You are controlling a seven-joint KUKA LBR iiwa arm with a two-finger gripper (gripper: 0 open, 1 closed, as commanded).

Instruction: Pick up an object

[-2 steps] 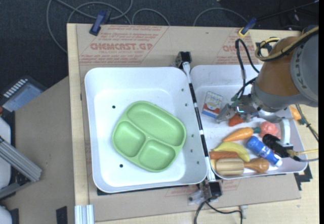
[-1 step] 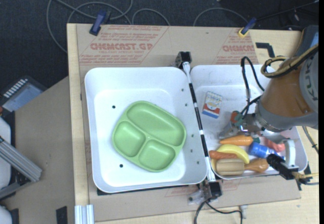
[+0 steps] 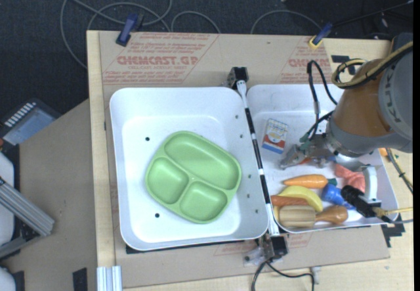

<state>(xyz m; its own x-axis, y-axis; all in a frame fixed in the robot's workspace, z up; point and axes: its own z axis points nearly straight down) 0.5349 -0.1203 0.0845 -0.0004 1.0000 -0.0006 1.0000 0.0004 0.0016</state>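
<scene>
1. While the arm reached in from the right of the camera view, its gripper [image 3: 298, 157] hung low inside the right bin [image 3: 289, 96], over bare floor between the small white carton [image 3: 275, 135] and the orange carrot [image 3: 306, 182].
2. Its grey fingers [image 3: 290, 159] looked spread a little, with nothing seen between them; I judged it empty.
3. Candidate objects lay heaped at that bin's near end: the carrot, a yellow banana [image 3: 306, 196] just under it, a brown wooden piece [image 3: 308, 216] at the bin's edge, a blue toy [image 3: 333, 192] and a pink-red piece [image 3: 352, 173] near the wrist.
4. The left bin [image 3: 131, 109] held a green divided plate [image 3: 191, 177], well apart from the gripper.
5. The step in hand seemed to be the descent toward a grasp, not yet a lift.
6. Next, the fingers would need to straddle one item, the carton or the carrot being nearest, close on it, then rise; over bare floor they would likely catch nothing.
</scene>
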